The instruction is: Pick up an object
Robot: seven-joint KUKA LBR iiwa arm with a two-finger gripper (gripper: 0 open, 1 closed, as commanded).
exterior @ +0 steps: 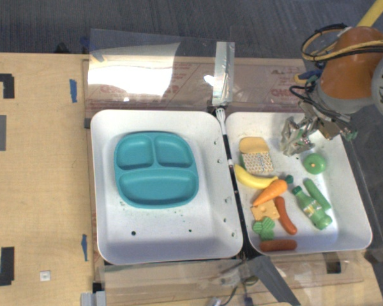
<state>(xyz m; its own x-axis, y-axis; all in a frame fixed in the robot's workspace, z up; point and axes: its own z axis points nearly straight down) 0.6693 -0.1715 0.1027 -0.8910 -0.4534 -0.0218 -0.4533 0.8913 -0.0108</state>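
While we peek down, pincer (298, 137) hangs over right bin (354, 171) | grip unclear, can't tell | green ball (315, 164) just beside

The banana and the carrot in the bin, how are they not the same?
The banana is yellow; the carrot is orange with a green end. The banana curves, while the carrot is straight and tapers. The banana sits nearer the bin's left wall; the carrot slants to its right. Both are toy foods lying flat, touching each other.
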